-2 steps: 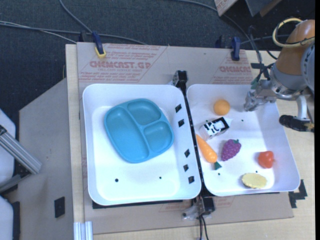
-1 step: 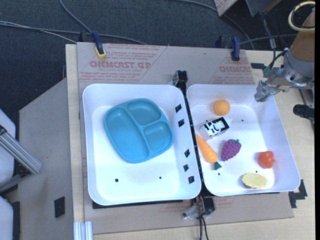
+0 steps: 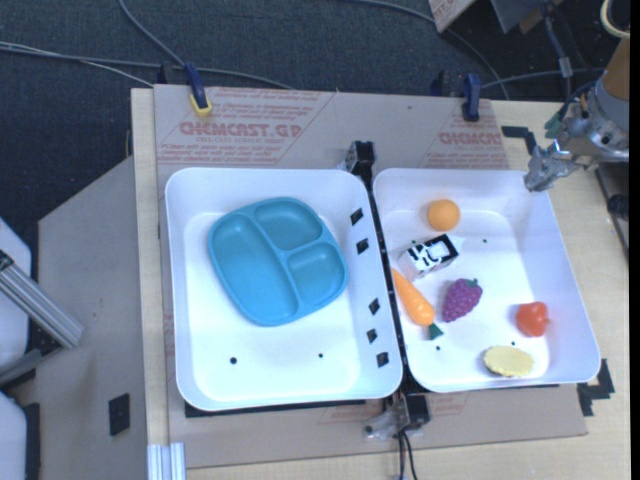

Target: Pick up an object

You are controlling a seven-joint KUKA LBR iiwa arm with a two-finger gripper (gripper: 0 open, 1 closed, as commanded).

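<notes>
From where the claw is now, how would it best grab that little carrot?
Probably from straight above, pinching the carrot across its thick orange middle. It lies flat and slanted beside the bin's left wall, so the claw should close across its narrow width, not its length. The grapes sit close on the other side.

Right bin (image 3: 560, 258) holds 6 loose items, none touching the gripper: orange ball (image 3: 443, 214) at top, black-white block (image 3: 432, 254) below it, carrot (image 3: 414, 299) angled along left wall, purple grapes (image 3: 461, 298) beside it, red tomato (image 3: 532, 318) at right, yellow piece (image 3: 509, 361) near bottom edge.
</notes>
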